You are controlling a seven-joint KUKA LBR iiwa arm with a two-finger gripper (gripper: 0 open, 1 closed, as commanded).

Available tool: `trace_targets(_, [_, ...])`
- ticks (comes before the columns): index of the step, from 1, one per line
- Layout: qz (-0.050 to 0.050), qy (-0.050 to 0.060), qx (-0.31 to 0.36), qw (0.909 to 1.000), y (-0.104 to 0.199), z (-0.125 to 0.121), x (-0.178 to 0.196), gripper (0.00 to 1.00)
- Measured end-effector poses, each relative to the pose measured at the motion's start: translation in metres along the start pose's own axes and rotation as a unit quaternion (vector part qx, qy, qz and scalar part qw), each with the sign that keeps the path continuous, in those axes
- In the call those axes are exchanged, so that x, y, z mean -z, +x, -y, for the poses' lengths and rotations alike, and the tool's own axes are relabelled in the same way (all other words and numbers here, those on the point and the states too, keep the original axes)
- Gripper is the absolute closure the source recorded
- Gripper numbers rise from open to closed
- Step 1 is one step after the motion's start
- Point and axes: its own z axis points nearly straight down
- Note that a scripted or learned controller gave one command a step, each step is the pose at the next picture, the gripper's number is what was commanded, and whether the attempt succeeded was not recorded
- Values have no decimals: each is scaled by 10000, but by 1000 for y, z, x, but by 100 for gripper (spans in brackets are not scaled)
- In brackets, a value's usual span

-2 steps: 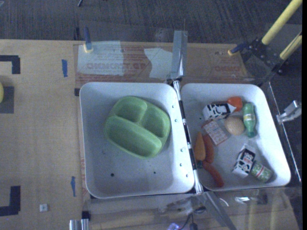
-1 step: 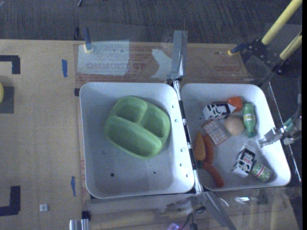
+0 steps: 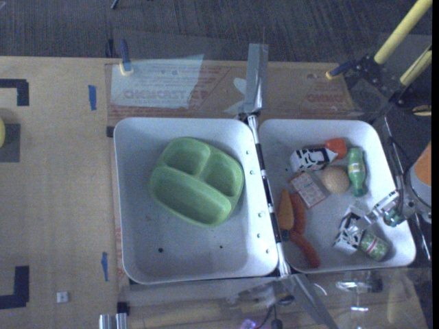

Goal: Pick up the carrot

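The carrot (image 3: 285, 211) is a short orange wedge lying against the left wall of the right bin (image 3: 384, 134), with its thin end toward the back. A long red sausage-like piece (image 3: 299, 218) lies right beside it. My gripper (image 3: 389, 211) hangs at the right wall of that bin, well to the right of the carrot and apart from it. Just left of the gripper is a cow-patterned carton (image 3: 350, 230). Nothing shows held in the gripper.
The right bin also holds a second cow-patterned carton (image 3: 312, 159), an orange-red item (image 3: 337, 146), a green bottle (image 3: 354, 171), a tan round item (image 3: 335, 180), a small box (image 3: 310, 190) and a green can (image 3: 374, 247). A green divided plate (image 3: 197, 181) lies in the left bin (image 3: 137, 252).
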Motion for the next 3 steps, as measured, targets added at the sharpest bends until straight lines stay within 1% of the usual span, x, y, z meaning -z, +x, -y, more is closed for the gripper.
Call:
trace_targets(1, [64, -44, -8, 10000, -4, -2, 12, 100])
trace_targets(2, [91, -53, 2, 9999, -5, -2, 3, 100])
trace_targets(3, [-4, 26, 851, 9964, -27, -46, 104, 100])
